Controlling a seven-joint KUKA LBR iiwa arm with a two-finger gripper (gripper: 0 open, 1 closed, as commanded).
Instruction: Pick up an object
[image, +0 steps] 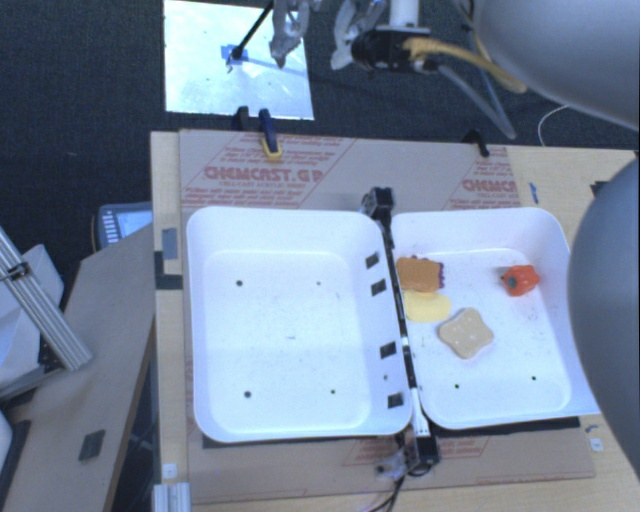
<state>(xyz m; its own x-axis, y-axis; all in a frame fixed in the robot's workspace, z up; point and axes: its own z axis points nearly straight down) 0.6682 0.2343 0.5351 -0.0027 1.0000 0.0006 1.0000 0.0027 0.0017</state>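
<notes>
The right white bin (545, 235) holds four small toy foods: an orange waffle-like block (419, 273), a flat yellow disc (427, 307), a tan bread-shaped slice (465, 333) and a red-orange lump (519, 280) far right. All likely light and stiff; the slice, lying apart, suits an edge-to-edge grip. The gripper (318, 40) hangs beyond the bins, claw spread.

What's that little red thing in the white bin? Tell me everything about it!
The red thing is a small, lumpy toy, orange-red with a dark spot on its left side. It is too small to say what it is; it looks like plastic. It lies by itself near the back right of the right bin, resting on the white floor. Nothing else touches it: the toast-shaped piece and the other pieces lie apart, to its left.
</notes>
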